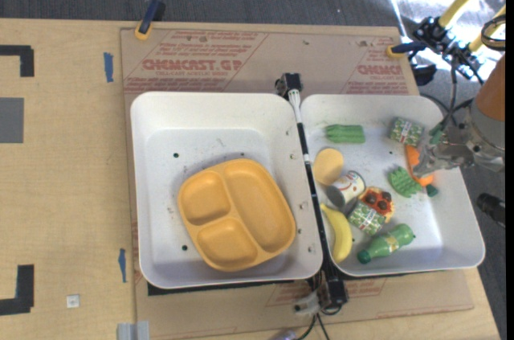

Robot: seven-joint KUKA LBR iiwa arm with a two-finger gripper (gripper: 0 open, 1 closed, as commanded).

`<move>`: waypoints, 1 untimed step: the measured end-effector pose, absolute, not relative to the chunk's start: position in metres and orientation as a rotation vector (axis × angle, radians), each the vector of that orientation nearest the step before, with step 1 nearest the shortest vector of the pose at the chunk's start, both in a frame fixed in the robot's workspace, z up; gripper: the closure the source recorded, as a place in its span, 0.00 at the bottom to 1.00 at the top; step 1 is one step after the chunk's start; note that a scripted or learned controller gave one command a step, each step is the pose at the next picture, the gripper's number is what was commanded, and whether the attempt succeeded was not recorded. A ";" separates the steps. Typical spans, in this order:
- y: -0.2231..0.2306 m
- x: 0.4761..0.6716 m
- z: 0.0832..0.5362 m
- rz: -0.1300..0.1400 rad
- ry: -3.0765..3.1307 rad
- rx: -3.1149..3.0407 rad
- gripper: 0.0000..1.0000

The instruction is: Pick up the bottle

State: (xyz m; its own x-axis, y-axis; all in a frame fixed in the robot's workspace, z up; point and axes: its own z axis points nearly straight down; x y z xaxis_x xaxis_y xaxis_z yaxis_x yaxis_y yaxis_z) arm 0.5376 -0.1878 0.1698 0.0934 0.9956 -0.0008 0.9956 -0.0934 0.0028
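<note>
Lying on its side near the front edge of the right bin [462,246], the bottle [387,243] is green, with a paler label round its middle and its neck pointing toward the banana [338,231]. It rests just beside the banana's lower end, with a red-and-green patterned can [372,210] close behind it. Farther back sit a round tan piece [328,165], a white can [345,187] and a green pickle-like thing [344,134]. The tool [424,164] is at the bin's right side, well apart from the bottle, over a carrot [415,161] and a ridged green piece [404,182]; whether it grips anything I cannot tell. The left bin [152,170] holds a yellow divided plate [235,211]. Both bins stand on the table [64,170].
</note>
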 end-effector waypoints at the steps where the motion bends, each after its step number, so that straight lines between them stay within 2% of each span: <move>1: -0.181 0.479 0.118 -0.001 1.995 2.430 1.00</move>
State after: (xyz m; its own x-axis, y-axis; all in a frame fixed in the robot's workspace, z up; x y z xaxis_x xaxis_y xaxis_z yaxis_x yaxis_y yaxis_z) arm 0.4788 -0.1811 0.1178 0.1946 0.9809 0.0010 0.9809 -0.1946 -0.0024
